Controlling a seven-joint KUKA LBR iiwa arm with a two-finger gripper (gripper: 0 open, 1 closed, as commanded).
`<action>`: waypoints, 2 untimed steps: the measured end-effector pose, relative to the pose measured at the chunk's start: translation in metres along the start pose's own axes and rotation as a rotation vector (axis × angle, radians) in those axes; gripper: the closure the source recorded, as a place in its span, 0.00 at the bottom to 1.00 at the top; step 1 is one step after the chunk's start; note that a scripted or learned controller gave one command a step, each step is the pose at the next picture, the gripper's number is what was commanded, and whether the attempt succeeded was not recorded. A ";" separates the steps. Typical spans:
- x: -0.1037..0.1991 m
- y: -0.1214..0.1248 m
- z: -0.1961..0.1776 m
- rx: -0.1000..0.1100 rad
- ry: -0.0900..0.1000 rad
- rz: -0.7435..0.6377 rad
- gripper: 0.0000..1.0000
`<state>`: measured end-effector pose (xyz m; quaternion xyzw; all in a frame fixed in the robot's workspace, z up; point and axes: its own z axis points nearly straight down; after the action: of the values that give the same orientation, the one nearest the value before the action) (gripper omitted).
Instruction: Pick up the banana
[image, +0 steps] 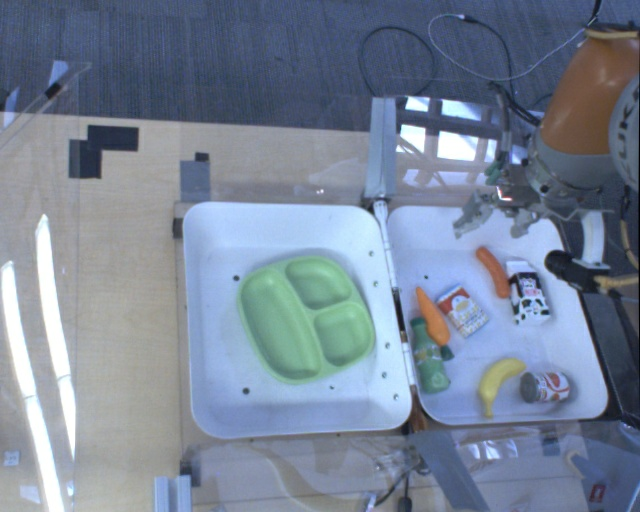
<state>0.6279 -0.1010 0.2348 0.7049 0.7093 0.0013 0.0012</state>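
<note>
The yellow banana (497, 383) lies curved near the front edge of the right bin (570, 330), just left of a small can (545, 387). My gripper (496, 216) hangs open over the back of the right bin, its two grey fingers spread apart with nothing between them. It is well behind the banana, above and a little behind a red-orange sausage (491, 271). The arm's orange band (590, 70) rises at the upper right.
The right bin also holds a carrot (432, 315), a green bottle (430, 362), a small snack box (464, 310) and a cow-patterned milk carton (529, 297). A green divided plate (305, 318) sits in the left bin (215, 250). A metal divider (395, 300) separates the bins.
</note>
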 end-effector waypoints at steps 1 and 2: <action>-0.005 -0.073 0.123 -0.002 -0.001 -0.159 0.00; -0.057 -0.126 0.109 -0.001 -0.001 -0.113 0.00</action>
<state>0.5028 -0.1583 0.1253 0.6638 0.7479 0.0013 0.0020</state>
